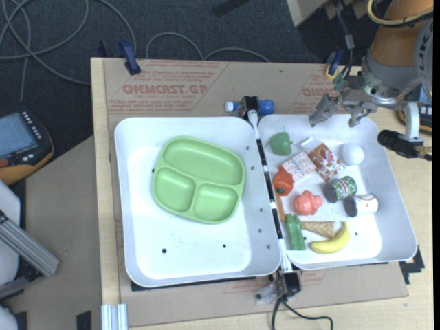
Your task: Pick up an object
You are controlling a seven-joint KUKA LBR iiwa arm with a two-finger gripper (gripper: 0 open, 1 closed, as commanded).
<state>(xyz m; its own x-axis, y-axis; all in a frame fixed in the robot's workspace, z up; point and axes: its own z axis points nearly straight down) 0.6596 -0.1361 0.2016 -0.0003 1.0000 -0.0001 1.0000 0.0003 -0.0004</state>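
Two white bins [130,205]: one green tray [198,179], one banana [330,242]; the gripper [338,114] hangs spread, holding nothing.

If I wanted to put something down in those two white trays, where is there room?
The left bin has bare floor around the green divided plate, widest along its near edge and left side. The right bin is crowded: banana, white ball, green pepper and other toys fill its middle. Bare strips remain under the gripper and along its right edge.

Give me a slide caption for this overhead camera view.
Open claw above right bin of toy food; green divided plate in left bin.
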